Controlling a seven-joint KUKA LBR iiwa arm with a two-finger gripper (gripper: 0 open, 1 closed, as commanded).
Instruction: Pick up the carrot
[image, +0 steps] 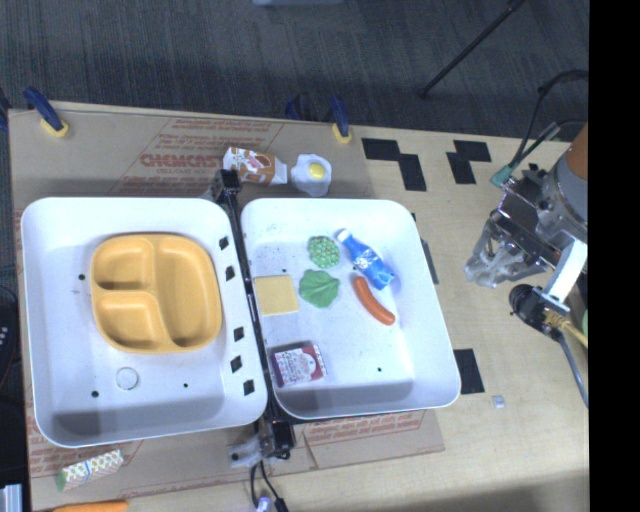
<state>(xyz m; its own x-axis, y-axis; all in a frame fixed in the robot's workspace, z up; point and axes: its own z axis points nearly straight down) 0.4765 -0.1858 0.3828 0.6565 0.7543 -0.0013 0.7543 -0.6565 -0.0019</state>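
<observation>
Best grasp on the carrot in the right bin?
Grip the carrot at mid-length, coming straight down, fingers closing across its narrow width. It lies flat and slanted, upper-left to lower-right. The blue bottle sits close to its upper end, so mid-body or slightly lower gives more clearance. The hand is outside the bin.

Two white bins sit side by side on the desk (470, 420). The left bin (50, 400) holds a yellow divided tray (155, 292). In the right bin (425, 350) the carrot (374, 301) lies slantwise, just below a blue bottle (365, 258). A green leaf (320, 288) lies to the carrot's left, with a knobbly green piece (323, 250) above it and a pale yellow square (276, 296) further left. A red packet (298, 364) lies near the front wall. Behind the bins stand a brown carton (250, 165) and a fried egg (313, 174). The end effector (497, 260) hangs over the bare desk right of the right bin, well apart from the carrot, nothing between its clear fingers (484, 262).
</observation>
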